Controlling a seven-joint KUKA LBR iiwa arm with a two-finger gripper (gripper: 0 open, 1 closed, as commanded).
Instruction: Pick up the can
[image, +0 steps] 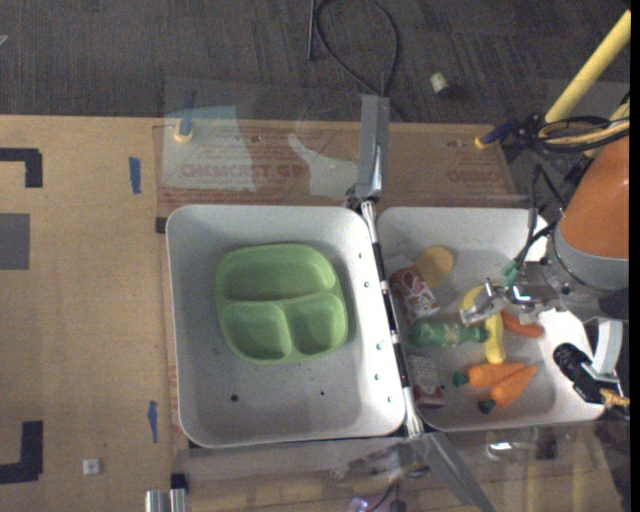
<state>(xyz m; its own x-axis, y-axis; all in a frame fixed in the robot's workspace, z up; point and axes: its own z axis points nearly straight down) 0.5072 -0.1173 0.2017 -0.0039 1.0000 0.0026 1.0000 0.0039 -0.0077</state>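
Small cylindrical can with red-and-white label (413, 291) lying in right white bin (400, 225), touching left wall. Two-finger gripper (487, 303) hovering right of can, jaws apparently open, gripping nothing. Risk: fingers snagging green bottle (446, 333) or yellow banana (491, 325) crowding can.

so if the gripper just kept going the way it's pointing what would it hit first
Probably the yellow banana-shaped toy just under the gripper, with the green plastic bottle lying beside it; depth is hard to judge from this slanted view.

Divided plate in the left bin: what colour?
Light green; the divided plate shows plainly in the camera view, in the left bin.
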